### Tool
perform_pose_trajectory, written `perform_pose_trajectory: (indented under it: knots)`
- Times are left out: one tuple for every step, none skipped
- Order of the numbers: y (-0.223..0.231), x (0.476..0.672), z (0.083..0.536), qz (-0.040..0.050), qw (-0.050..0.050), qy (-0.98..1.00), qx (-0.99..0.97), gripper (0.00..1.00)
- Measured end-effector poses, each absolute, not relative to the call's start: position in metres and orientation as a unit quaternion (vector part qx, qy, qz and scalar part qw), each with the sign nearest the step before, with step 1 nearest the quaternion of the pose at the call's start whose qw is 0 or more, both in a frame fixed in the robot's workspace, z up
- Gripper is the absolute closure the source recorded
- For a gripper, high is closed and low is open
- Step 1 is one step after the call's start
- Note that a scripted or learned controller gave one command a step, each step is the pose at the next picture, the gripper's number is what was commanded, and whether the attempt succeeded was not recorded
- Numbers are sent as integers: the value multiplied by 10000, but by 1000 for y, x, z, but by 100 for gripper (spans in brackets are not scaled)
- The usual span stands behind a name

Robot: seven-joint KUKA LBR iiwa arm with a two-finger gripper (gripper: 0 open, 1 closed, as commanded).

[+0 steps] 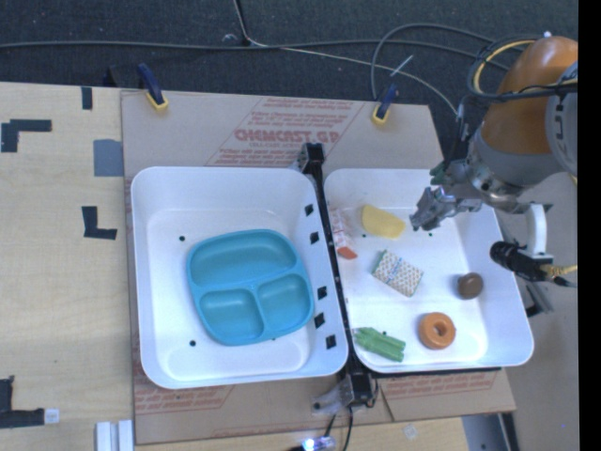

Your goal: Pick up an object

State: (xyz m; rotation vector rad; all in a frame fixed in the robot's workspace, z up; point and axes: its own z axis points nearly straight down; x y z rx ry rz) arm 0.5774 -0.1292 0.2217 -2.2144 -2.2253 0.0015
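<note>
My gripper (427,212) hangs over the back of the right bin (502,346), just right of a yellow block (382,221). Nothing shows between its dark fingers. In that bin also lie a patterned sponge-like pad (397,272), a brown ball (470,286), an orange ring donut (437,330), a green vegetable piece (380,343) and a small red-and-white item (344,245) by the left wall.
The left bin (150,252) holds a blue divided plate (251,285). A black divider (324,252) runs between the bins. Clamps (152,90) pin the cardboard sheet at the back. Cables loop above the arm at the upper right.
</note>
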Motion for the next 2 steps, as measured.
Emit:
perform_pose_trajectory:
  knots:
    - [-75,576,211,2,10,-7093,-7049,100]
    - [-15,566,218,0,13,-7097,-7045,100]
